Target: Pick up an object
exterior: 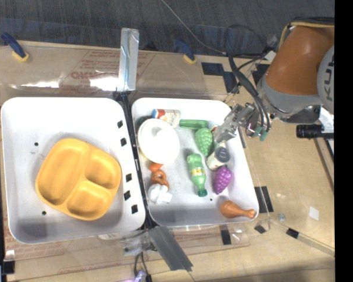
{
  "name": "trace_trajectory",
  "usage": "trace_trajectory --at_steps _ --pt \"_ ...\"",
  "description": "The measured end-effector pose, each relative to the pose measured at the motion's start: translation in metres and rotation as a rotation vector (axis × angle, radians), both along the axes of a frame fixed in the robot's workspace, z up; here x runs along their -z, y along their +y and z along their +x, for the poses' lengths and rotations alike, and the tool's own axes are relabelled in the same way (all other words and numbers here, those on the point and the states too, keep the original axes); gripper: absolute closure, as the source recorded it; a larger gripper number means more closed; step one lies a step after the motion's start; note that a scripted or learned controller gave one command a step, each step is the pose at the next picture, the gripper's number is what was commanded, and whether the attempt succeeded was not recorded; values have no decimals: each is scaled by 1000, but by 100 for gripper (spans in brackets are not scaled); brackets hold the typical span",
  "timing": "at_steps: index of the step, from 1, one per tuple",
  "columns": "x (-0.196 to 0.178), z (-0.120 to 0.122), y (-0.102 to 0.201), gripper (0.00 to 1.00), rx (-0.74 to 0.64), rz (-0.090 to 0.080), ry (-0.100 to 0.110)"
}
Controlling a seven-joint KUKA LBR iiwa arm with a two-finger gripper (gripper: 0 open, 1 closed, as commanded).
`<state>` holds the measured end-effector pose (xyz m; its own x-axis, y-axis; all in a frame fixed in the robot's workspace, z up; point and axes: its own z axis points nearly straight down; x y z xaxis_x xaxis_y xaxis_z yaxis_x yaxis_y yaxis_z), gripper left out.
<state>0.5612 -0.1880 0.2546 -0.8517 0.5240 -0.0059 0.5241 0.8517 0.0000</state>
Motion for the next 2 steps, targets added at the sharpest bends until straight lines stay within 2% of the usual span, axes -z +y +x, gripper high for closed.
trace_trajectory --at_steps 1,2 --pt "40 -70 -11 100 73 3 7" --pt "90 -84 37 100 88 5 7"
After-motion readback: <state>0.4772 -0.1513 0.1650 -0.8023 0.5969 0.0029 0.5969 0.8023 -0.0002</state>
